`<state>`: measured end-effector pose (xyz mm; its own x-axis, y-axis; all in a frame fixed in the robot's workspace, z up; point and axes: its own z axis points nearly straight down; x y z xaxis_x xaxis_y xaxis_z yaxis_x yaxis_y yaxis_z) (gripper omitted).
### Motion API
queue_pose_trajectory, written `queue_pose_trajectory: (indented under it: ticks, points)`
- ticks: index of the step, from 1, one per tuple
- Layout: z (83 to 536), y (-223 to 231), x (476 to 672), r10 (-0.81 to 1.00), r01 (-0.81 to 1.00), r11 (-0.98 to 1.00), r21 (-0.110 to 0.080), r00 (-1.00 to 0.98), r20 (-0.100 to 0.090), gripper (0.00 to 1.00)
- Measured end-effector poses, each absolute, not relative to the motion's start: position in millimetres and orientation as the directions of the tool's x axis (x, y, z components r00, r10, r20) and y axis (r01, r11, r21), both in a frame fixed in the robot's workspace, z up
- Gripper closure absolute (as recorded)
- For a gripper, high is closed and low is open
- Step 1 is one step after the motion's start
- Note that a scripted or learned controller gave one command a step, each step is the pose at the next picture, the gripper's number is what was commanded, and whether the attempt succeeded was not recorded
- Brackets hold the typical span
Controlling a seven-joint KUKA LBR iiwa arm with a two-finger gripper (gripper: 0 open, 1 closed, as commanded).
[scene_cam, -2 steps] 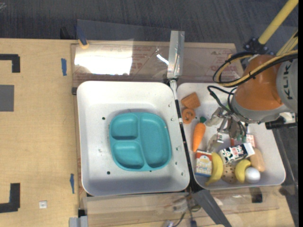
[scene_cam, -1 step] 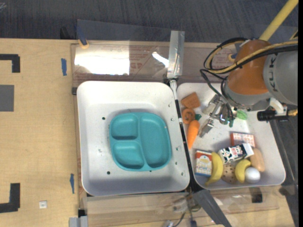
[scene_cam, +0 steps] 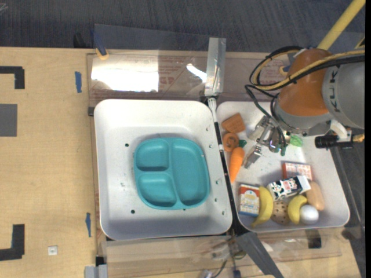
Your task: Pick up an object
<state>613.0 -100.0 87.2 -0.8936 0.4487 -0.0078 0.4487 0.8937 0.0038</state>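
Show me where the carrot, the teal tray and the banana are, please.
carrot (scene_cam: 235, 163): camera view, middle of its orange body.
teal tray (scene_cam: 172, 173): camera view, divider between its compartments.
banana (scene_cam: 265, 204): camera view, middle of its curve.

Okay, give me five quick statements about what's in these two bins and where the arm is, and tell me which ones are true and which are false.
1. The teal divided plate lies in the left bin. True.
2. The carrot lies in the left bin beside the plate. False: it lies in the right bin, near the wall between the bins.
3. The gripper hangs over the right bin. True.
4. The banana sits on the plate. False: it lies along the right bin's near side, against a small carton.
5. The plate has three compartments. True.
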Motion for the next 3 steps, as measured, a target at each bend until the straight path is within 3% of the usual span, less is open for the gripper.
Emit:
queue_pose_trajectory:
  ticks: [1, 2, 3]
  points:
    - [87.0, -109.7, 651.9, 0.657, 0.657, 0.754, 0.001, -0.754, -0.001, 0.00]
    - [87.6, -102.3, 658.2, 0.722, 0.722, 0.692, -0.012, -0.692, 0.006, 0.00]
    - [87.6, -102.3, 658.2, 0.722, 0.722, 0.691, -0.012, -0.691, 0.006, 0.00]
